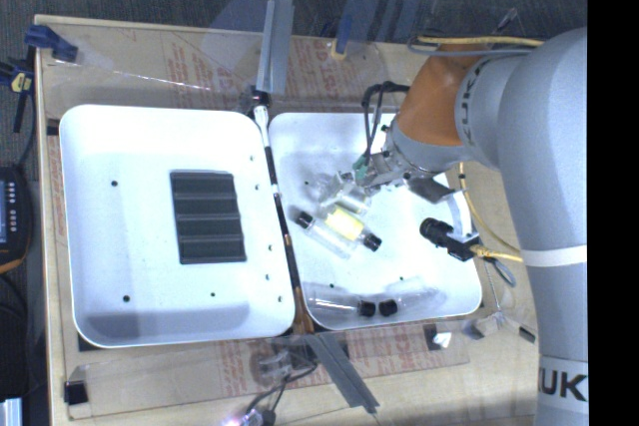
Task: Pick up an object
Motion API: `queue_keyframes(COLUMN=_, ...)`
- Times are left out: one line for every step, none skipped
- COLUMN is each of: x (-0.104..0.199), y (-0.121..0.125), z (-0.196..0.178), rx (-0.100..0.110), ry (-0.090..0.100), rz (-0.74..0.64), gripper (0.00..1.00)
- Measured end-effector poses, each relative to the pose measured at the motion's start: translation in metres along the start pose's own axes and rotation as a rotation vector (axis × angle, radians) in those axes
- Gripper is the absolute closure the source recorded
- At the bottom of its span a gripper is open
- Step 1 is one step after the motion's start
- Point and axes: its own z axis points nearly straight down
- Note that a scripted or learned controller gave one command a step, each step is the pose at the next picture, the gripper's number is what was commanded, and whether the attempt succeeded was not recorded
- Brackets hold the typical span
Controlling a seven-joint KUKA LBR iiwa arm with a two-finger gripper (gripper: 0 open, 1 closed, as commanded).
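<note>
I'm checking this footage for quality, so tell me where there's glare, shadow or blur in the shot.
Camera view: the two white bins glare bright, nearly washed out; soft shadow pools in the left bin at its near corner; the clear items in the right bin are low in contrast and hard to outline; the gripper area is slightly soft.

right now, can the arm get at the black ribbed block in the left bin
Probably yes. The block lies flat and alone in the middle of the left bin, with nothing on or beside it. The arm is over the right bin, so it would have to cross the divider first.
</note>
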Motion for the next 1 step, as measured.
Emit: queue_keyframes(x=0.0270, y=0.0251, z=0.0057, rx=-0.004, ry=-0.002, rz=-0.062, gripper=0.00)
